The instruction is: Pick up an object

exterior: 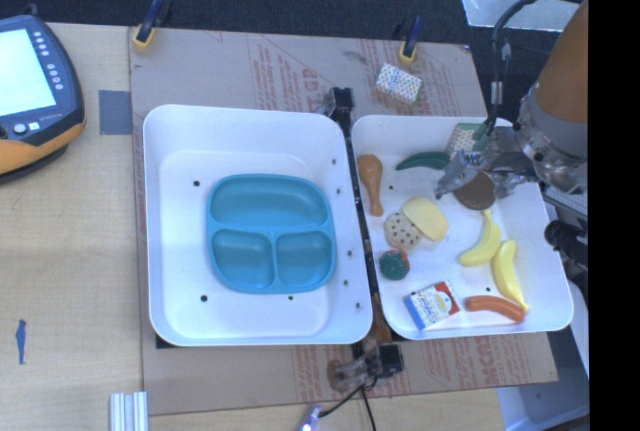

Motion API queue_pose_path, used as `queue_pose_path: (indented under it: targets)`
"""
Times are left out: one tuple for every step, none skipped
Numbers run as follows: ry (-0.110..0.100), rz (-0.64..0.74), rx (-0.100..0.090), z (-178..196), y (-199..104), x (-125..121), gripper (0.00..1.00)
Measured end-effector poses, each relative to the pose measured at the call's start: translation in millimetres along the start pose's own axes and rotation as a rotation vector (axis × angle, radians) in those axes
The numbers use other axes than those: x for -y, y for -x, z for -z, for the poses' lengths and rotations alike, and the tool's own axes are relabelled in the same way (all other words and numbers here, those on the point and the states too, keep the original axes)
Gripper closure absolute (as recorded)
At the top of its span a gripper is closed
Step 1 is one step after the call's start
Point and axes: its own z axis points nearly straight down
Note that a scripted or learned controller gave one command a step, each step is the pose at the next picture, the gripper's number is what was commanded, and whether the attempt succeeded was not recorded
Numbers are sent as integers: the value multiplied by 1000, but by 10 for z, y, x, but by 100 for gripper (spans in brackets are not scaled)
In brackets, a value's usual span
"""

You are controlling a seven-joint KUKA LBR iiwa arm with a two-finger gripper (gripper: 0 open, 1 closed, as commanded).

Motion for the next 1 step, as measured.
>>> queue_pose_path:
  targets:
    - [-2, 1, 2, -823, 122, -400, 0]
